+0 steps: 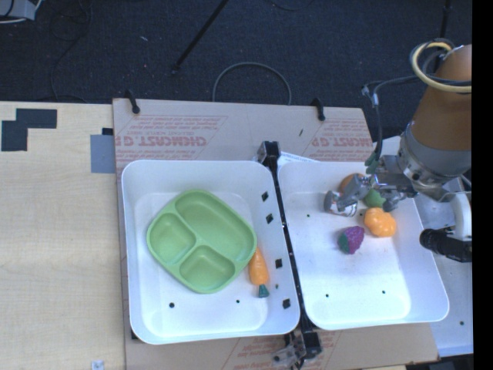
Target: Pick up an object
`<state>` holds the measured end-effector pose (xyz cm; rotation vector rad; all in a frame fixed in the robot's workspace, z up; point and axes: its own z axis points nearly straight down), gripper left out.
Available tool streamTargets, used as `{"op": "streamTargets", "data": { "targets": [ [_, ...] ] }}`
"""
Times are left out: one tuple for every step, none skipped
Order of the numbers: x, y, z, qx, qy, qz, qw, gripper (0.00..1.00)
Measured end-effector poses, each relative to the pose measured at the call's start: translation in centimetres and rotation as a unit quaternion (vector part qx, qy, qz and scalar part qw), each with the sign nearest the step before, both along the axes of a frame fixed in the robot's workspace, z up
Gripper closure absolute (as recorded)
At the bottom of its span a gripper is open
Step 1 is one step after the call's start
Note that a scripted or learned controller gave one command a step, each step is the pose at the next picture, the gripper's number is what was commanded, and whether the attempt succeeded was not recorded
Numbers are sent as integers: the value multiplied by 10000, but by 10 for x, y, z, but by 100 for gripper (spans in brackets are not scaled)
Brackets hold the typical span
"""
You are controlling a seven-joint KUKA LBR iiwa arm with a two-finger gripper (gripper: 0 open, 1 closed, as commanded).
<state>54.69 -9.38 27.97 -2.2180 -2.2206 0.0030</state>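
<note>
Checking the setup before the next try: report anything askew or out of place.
The green divided plate sits rotated in the left bin, and a toy carrot lies beside it, off the plate. Nothing looks spilled or damaged.

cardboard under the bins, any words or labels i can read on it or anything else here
"CHEMCAST G P", red print, upside down, on the cardboard sheet behind the left bin.
A second red print of the same kind behind the right bin, near; too blurred to read in full.
More red print on the cardboard's front edge near: too small to read.
No text on the green plate or the toys.
</note>
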Motion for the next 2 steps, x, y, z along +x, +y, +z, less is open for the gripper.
{"op": "streamTargets", "data": {
  "targets": [
    [-4,-6,-47,3,26,-7,10000,0],
    [-7,-11,-92,4,25,-8,10000,0]
  ]
}}
